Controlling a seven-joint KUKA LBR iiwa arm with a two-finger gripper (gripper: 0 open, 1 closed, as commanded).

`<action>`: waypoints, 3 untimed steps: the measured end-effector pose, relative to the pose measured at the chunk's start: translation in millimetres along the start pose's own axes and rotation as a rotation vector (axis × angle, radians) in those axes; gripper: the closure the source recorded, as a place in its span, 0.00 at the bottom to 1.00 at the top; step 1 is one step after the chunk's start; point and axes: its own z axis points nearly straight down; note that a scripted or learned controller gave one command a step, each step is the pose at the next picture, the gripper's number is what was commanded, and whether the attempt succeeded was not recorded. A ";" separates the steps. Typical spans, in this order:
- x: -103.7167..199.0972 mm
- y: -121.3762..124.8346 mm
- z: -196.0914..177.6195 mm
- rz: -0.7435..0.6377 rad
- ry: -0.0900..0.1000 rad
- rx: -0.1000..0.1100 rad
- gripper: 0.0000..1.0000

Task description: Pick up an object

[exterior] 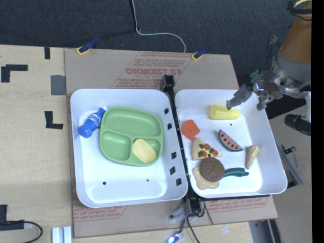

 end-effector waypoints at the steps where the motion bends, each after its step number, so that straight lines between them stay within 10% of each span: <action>1: 60.1 -51.3 68.9 -0.003 0.005 0.011 0.00; 2: 118.3 -78.1 101.1 -0.005 0.003 0.007 0.00; 3: 166.2 -103.1 -22.6 -0.007 0.003 -0.011 0.00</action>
